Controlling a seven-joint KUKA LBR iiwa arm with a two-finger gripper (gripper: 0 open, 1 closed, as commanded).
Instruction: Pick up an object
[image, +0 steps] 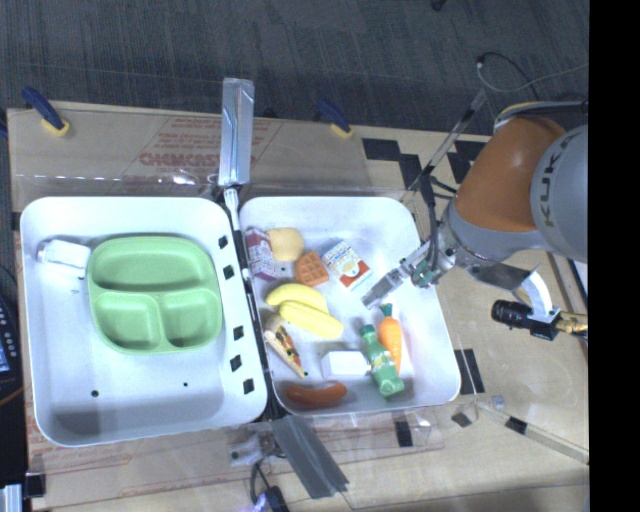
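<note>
Pincer (385, 290) hangs over the right bin (425, 330); whether its fingers stand apart or together, cannot tell; nothing seen in it; carrot (392, 342) lies just below it, green bottle (378, 362) alongside; advise descending squarely over one item, avoiding neighbours.

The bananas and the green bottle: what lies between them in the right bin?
In the camera view, a small white block lies between the bananas and the green bottle.
</note>
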